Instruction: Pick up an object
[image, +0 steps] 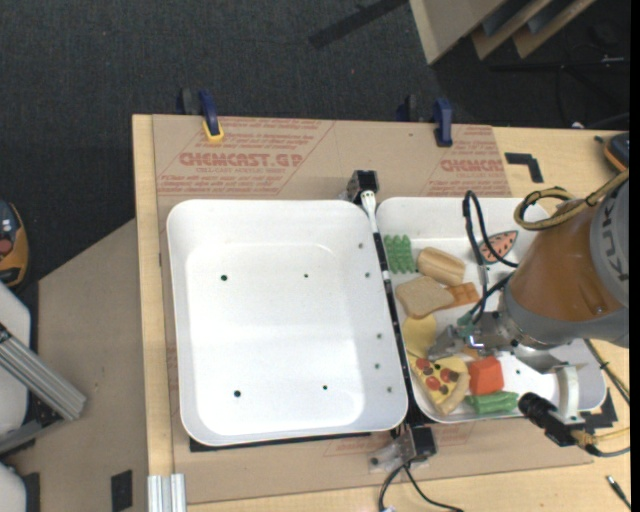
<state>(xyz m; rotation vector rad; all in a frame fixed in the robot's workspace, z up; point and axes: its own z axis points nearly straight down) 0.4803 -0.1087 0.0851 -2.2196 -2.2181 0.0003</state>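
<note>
Two white bins side by side on bench; we see left bin (270, 320) bare, right bin (420, 212) full of toy food. Arm (570, 270) reaches over right bin; gripper (468, 338) low among items, beside bread slice (424, 296), above pizza slice (440, 378) and red block (486, 376). We cannot tell its grip state. Green piece (400, 254) sits near divider.

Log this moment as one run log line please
arm: over right bin | gripper: low among toy foods, near pizza slice | grasp: unconfirmed | left bin: untouched
</note>
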